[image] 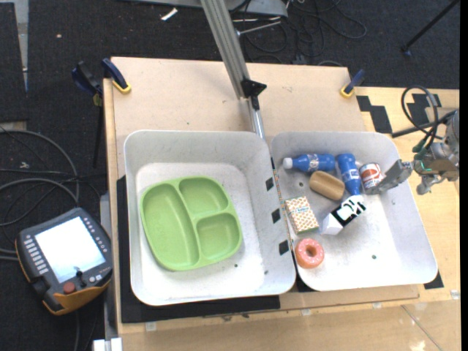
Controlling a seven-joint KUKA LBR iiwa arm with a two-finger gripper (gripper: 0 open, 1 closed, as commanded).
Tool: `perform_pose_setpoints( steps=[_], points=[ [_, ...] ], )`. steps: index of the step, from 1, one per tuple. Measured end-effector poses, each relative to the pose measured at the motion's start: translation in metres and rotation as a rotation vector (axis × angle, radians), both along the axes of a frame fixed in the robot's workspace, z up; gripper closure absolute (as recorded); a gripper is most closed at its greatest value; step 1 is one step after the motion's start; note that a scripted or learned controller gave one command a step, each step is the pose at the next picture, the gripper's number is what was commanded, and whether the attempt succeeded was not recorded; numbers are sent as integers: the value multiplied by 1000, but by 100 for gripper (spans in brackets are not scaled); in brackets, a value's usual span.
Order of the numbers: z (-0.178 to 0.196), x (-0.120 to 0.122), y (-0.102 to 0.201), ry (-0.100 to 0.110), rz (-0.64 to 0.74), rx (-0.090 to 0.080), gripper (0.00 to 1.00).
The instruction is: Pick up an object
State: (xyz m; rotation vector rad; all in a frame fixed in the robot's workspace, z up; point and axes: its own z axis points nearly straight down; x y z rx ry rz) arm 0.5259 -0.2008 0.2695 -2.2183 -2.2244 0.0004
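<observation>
Two shallow white bins sit on a bench; in the right bin (pixel 409 262) a pink doughnut (pixel 310 252) lies alone near the front left corner, likely light, soft, best pinched across its ring, while the gripper (pixel 398 174) hovers apart, empty.

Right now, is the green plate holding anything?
Empty. The green plate lies flat in the left bin, and all three compartments show bare green.
</observation>
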Motion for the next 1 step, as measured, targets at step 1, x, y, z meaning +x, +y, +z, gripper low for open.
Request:
perform_pose_setpoints(
  steps=[1],
  points=[
    [0,0,0,0,-1,0,0]
  ],
)
